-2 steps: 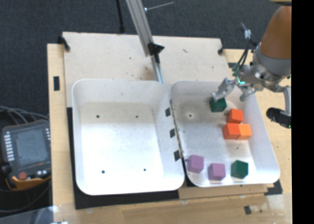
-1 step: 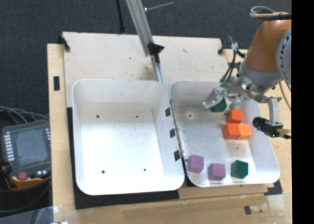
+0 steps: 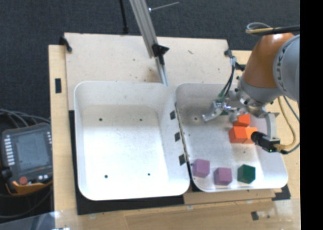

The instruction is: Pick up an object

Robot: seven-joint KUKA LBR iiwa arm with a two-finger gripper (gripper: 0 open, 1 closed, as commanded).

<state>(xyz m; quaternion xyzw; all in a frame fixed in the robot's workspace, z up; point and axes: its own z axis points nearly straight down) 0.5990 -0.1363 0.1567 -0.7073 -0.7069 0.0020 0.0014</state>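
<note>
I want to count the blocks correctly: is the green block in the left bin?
No, the green block lies in the right bin, beside two purple blocks near its front edge.

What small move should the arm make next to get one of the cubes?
Probably a short descent onto the orange cube. The gripper hangs over the right white bin, just above that cube, while the two purple cubes and the dark green cube lie farther off along the near wall.

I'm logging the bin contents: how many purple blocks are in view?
2. Both lie near the front edge of the right bin: one purple block by the divider, the other just right of it, beside a green block. The arm may hide more.
</note>
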